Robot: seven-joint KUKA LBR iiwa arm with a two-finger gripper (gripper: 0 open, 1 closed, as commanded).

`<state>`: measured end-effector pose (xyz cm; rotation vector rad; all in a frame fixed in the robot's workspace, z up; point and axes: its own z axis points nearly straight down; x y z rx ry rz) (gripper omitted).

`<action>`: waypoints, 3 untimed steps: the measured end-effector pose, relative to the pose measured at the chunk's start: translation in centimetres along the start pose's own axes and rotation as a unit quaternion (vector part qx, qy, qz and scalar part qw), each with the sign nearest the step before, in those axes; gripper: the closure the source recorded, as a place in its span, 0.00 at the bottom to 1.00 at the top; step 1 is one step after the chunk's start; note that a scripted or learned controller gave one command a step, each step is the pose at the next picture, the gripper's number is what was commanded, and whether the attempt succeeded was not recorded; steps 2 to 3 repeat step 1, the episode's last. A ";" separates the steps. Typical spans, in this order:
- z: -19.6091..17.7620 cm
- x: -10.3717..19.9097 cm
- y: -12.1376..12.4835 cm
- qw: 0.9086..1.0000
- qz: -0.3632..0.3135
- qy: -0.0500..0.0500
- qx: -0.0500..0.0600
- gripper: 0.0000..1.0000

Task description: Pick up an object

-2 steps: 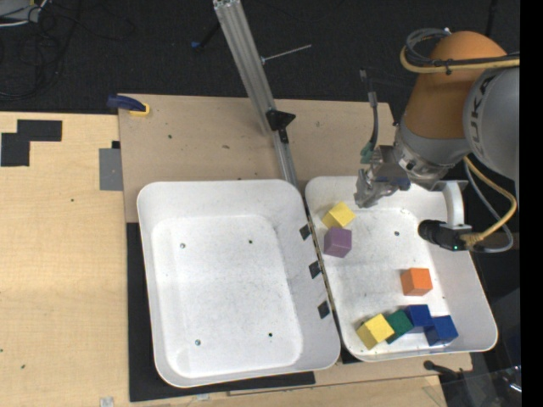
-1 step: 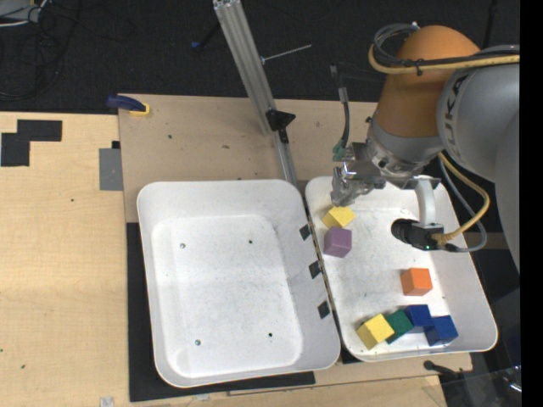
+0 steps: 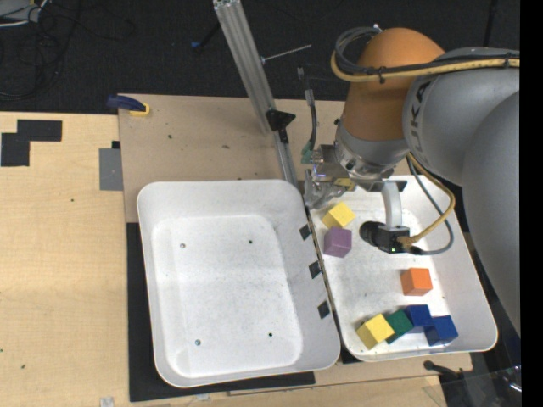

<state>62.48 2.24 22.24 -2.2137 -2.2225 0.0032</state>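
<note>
The tan wooden worktop (image 3: 195, 138) carries two shallow white bins side by side on a dark mat (image 3: 136, 312): the left bin (image 3: 153, 202) and the right bin (image 3: 475, 312). A blue-and-yellow clamp (image 3: 127, 103) grips its back edge.

We see two white bins: the left bin (image 3: 225, 287) speckled with dark dots, the right bin (image 3: 462, 312) holding a yellow cube (image 3: 339, 215), purple cube (image 3: 338, 242), orange cube (image 3: 416, 281). Nearer the right bin's front rim sit another yellow block (image 3: 374, 331), a green block (image 3: 398, 323) and two blue blocks (image 3: 431, 324).
</note>
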 end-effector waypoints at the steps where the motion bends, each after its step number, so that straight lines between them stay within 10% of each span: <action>1: -1.2 5.2 0.4 1.000 0.000 0.000 -0.002 1.00; 3: -1.2 5.2 0.4 1.000 0.000 0.000 -0.002 1.00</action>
